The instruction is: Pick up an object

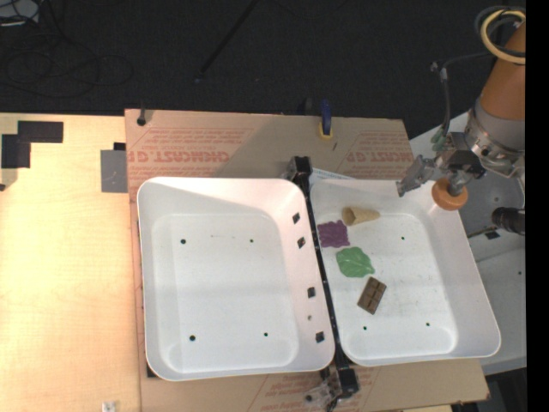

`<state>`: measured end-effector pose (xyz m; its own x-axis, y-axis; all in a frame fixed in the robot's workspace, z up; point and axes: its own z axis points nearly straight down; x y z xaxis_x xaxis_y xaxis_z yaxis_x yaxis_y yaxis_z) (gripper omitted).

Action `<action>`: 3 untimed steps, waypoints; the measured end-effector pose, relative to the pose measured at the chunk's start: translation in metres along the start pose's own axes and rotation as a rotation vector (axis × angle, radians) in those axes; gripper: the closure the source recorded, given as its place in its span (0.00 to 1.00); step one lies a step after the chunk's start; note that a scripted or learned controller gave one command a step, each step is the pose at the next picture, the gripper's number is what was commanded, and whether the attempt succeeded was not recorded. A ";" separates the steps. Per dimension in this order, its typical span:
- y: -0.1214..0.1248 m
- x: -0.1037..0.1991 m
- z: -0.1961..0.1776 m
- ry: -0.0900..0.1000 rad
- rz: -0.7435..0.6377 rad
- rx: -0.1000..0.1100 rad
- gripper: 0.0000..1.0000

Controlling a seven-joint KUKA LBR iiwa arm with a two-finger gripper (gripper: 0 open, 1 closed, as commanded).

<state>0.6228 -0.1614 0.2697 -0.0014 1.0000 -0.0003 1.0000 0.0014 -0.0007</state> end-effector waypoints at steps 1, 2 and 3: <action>0.000 0.000 -0.010 0.000 -0.002 0.000 1.00; -0.008 0.002 0.052 0.002 0.000 0.008 1.00; -0.056 0.022 0.050 0.002 0.004 0.006 1.00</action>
<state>0.5673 -0.1394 0.2194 0.0029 1.0000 0.0021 1.0000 -0.0029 -0.0068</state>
